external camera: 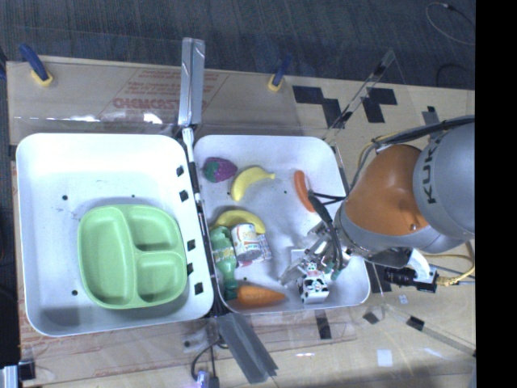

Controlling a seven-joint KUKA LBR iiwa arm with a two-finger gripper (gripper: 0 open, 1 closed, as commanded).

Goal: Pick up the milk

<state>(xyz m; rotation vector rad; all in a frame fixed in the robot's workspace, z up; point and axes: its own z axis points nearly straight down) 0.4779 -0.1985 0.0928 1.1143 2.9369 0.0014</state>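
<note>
- While the arm reaches in from the right, the end effector [317, 259] sits right over the milk [313, 287], near-right corner of the right bin [266, 145].
- Fingers look slightly apart, honestly can't tell.
- Carrot [260, 296] lies just left.

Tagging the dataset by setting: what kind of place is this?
Likely a robotics lab pick-and-place bench, not a kitchen: two white bins sit clamped on a board, toy food such as a banana and carrot lies in one, and a KUKA arm reaches in.
</note>
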